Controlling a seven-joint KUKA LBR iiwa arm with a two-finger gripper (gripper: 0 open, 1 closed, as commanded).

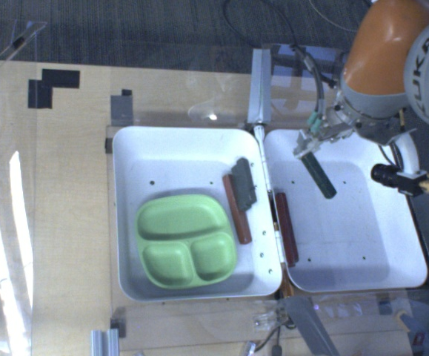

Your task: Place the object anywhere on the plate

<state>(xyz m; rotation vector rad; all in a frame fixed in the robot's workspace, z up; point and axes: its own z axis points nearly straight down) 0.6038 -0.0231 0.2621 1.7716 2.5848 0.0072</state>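
You have: pale wooden bench (pixel 51 199), black markers (pixel 51 86) at ten o'clock; dark carpet floor (pixel 125 13) at twelve, looped cables (pixel 258 13) lying there.

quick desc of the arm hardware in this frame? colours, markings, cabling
The arm has a rounded orange band above a grey wrist section, with white shell on the right bearing part of dark "KUKA" lettering. Black cables loop from behind the bins toward the wrist. The tool is a small metallic assembly with greenish parts. A black cylindrical fitting sticks out below the wrist.
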